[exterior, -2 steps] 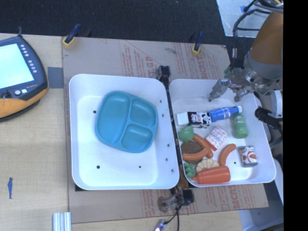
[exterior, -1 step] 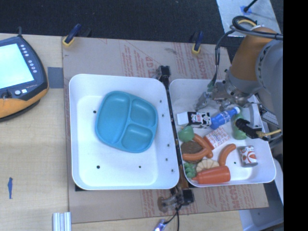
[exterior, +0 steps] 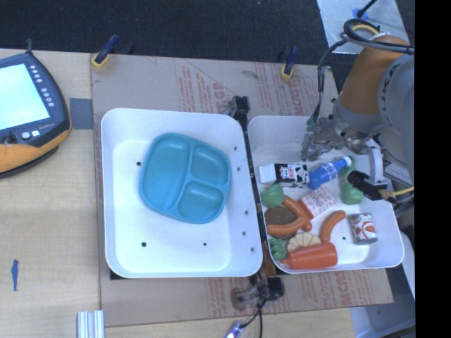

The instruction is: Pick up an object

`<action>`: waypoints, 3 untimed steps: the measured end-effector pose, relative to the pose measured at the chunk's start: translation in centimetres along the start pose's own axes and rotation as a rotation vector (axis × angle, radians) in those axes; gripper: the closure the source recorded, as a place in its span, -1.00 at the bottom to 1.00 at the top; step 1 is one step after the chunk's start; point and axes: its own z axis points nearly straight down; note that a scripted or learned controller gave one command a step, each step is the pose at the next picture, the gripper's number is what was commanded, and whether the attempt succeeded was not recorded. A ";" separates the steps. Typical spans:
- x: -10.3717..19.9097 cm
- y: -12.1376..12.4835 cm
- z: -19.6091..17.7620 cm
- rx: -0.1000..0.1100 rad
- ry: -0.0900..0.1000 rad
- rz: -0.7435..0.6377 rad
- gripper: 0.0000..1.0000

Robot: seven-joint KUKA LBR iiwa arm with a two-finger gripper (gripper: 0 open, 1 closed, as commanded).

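The bottle, a small blue plastic one with a white cap end, lay tilted in the right bin, near the middle of its upper half. Its lower end touched a black-and-white carton lying flat to its left. The gripper hung just above and left of the bottle, over the bin's upper part; its metal fingers were a dark tangle from this angle, and I could not tell how wide they stood or whether they had anything between them.

Open floor was scarce in that bin. The only bare white patch was the upper left corner, between the carton and the rim. Below the bottle the toys crowded together: a green round piece, a hot dog in its bun, a loose sausage, a long carrot against the lower rim, and a small can near the right wall. Most looked smooth moulded plastic.

The left bin had wide bare margins on every side of a blue tray, rounded and split into three compartments. A dark rail ran between the two bins. A tablet in an orange case sat well apart on the wooden bench, at the left.
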 end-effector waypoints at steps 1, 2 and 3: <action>0.0 0.0 0.0 0.000 0.000 0.000 -1.00; 5.2 1.5 1.1 -0.004 0.001 0.004 -1.00; 5.2 1.5 1.1 -0.003 0.001 0.004 -1.00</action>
